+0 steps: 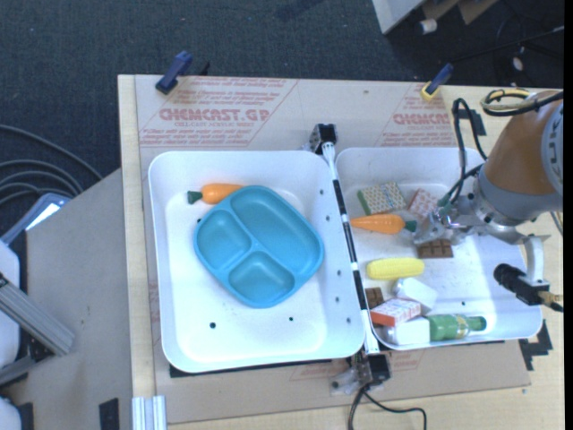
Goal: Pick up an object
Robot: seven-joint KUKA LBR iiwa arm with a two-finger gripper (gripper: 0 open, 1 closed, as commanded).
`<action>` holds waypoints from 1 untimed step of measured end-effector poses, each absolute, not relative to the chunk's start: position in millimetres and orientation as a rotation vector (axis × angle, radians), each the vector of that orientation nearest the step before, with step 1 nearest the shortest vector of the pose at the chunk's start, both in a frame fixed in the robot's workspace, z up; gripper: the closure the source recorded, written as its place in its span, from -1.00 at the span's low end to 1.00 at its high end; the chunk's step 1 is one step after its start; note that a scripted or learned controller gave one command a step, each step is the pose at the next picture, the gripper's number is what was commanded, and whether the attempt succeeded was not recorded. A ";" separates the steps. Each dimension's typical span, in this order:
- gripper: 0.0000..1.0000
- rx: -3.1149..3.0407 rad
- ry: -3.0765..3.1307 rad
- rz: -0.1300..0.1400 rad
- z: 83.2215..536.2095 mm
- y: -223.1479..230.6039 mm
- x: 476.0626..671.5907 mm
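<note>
Gripper (pixel 440 225) is hovering over the chocolate (pixel 436 250), right of the carrot (pixel 380 225). Honestly can't tell how it's set. I'd be dropping straight down, staying clear of the carrot.

arm (pixel 528 164) cropped at right edge

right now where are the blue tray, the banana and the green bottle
blue tray (pixel 258 244), camera view, centre divider
banana (pixel 395 268), camera view, middle of its length
green bottle (pixel 457 327), camera view, green body
</note>
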State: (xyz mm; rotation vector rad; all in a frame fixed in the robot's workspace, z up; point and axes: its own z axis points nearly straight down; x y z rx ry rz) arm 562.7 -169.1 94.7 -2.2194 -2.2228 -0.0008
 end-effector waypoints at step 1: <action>1.00 -2.220 -2.223 -0.002 173.5 -112.0 578.2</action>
